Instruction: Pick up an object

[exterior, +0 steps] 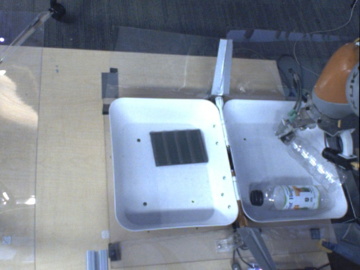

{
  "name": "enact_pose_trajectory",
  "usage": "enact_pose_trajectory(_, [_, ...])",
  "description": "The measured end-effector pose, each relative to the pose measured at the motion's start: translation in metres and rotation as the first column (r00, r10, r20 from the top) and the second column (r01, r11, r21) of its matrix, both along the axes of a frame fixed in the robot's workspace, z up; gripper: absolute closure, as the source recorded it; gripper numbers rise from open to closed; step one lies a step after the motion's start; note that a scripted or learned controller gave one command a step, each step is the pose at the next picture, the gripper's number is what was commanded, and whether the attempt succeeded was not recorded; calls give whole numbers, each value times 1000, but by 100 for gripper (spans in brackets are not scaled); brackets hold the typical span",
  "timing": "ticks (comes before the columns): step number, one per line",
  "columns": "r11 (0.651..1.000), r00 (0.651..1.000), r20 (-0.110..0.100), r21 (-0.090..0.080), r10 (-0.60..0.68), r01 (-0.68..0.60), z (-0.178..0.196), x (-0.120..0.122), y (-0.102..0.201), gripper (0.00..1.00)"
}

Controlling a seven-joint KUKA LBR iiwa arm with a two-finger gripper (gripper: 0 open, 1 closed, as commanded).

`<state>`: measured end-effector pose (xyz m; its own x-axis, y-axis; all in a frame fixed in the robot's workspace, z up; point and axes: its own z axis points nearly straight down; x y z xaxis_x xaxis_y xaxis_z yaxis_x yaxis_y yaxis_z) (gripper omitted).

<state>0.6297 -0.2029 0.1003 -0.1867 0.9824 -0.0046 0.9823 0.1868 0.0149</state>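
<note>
- A wooden bench (67, 167) carries two shallow white bins side by side, seen from above at a slant.
- The left bin (126, 122) holds one thing, a flat dark ribbed pad (179, 147) lying near its middle.
- The right bin (247, 128) holds a clear bottle (287, 197) with a black cap and a white and orange label.
- The bottle lies on its side along the bin's near wall. Its long axis runs left to right, with the cap pointing left.
- A second clear plastic item (312, 161), hard to make out, lies slantwise in the right part of this bin, between the bottle and the arm's tip.
- The arm (337, 83), grey with an orange band, reaches in from the right over the far right corner of the right bin.
- The jaws (289, 127) hang at the arm's tip, above the bin's far right part. They are too small and blurred to read, so I cannot tell their state, and nothing can be seen held in them.
- The relation that matters: the bottle lies toward the near side from the jaws, well apart from them, with the clear item nearer.
- My judgement: to take the bottle, the jaws would need to travel toward the near wall and close across its short width, not along its length.
</note>
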Motion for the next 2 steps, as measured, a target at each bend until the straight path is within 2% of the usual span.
enact_pose_trajectory(1, [996, 996, -7, 2, -88, 88, 97, 24, 65, 100])
enact_pose_trajectory(2, [975, 975, -11, 1, 220, -220, 85, 20, 124, 100])
